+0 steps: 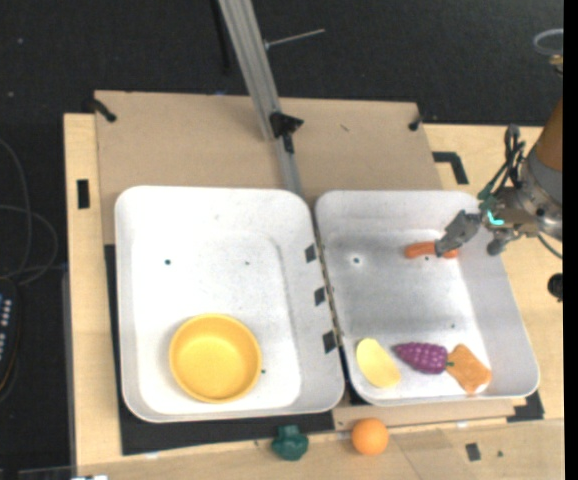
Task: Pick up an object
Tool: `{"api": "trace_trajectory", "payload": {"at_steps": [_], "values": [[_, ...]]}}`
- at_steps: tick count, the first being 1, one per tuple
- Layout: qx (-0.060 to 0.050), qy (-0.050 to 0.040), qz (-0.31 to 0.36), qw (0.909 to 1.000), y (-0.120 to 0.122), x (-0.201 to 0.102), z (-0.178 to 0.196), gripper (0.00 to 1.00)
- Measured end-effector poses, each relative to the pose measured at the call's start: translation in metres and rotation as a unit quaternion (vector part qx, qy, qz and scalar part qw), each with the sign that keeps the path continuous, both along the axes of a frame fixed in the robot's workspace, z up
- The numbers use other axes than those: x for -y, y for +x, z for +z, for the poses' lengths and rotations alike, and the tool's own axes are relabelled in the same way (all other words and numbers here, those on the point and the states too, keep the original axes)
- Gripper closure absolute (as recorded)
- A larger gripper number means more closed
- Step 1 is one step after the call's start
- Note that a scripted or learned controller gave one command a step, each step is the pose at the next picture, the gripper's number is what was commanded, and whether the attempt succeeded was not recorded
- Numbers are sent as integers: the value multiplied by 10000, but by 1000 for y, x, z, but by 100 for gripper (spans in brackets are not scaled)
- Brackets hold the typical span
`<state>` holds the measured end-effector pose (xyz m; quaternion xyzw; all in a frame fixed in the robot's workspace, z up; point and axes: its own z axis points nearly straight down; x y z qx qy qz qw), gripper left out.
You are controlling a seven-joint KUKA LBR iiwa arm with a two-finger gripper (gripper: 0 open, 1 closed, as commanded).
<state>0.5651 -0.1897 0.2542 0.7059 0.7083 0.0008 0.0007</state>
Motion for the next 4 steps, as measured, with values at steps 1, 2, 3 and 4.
{"api": "trace_trajectory", "payload": {"at_steps": [1,2,3,4], "values": [[-30,-8,-18,10000,3,10,-57,0],[-27,-7,-9,10000,6,2,-106,0],[-13,-13,-22,10000,6,3,-155,0],[11,-8,-39,10000,7,4,-142,100]]}}
